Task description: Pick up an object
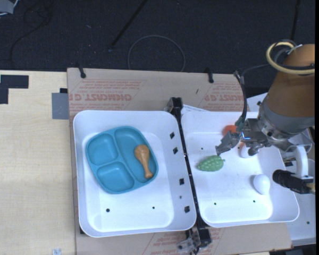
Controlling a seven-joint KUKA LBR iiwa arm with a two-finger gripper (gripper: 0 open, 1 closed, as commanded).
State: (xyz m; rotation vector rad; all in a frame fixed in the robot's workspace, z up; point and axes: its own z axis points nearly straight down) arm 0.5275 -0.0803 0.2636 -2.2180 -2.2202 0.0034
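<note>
Objects in the right bin (287,212) number three, as far as we can make out. We record a green, knobbly item (210,164) lying on the bin floor near the centre of the frame, close to the divide between the two bins. We record a white egg-shaped object (261,184) lower right of it, well apart, also resting on the floor of the bin. A small orange-red object (231,128) sits toward the upper part of the same bin, partly hidden by the arm's tooling; we cannot identify it.

Gripper (227,144) position: we find it over the right bin, just above and right of the green item and just below the orange-red object. We cannot tell from this view how far apart its fingers stand, and we see nothing clearly between them. Whether it touches the green item we also cannot tell; a narrow gap appears to separate them.

The arm (292,97) enters from the right of the frame, its orange band uppermost.

In the left bin (122,217) we note a blue divided tray (103,153) left of centre. A tan drumstick-shaped object (143,159) lies in the tray's right compartment, set lengthwise, its rounded end toward the top of the frame.
</note>
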